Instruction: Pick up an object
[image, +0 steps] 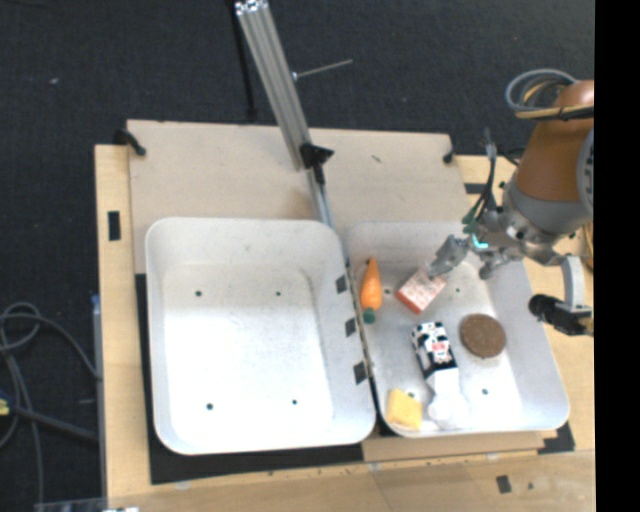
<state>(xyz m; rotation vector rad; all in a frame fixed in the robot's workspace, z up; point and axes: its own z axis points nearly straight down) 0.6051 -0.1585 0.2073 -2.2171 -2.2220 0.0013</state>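
A: Where was the grey arm with the orange band (548, 165)?

B: It reached in from the right, above the upper right corner of the right shallow white bin (535, 375). Its two-finger gripper (452, 256) pointed down and to the left, over the upper middle of that bin.

A: Was the gripper spread or pressed together?

B: I could not tell; the tip was too small and blurred.

A: What lay in the right bin?

B: A small red-and-white box (421, 291) sat just below and left of the gripper tip, very near it; whether they touched I could not tell. An orange carrot-shaped toy with a green end (371, 287) lay along the bin's left wall. A black-and-white patterned box (434, 347) lay near the centre, with a round brown disc (482, 336) just beside it on the right. A yellow block (404, 408) and a white lumpy object (448, 400) lay near the lower edge, close together.

A: And the rest?

B: The left shallow white bin (255, 335) sat beside the right one on the pale wooden table (230, 160). A slanted metal rail (280, 85) rose from behind the bins.
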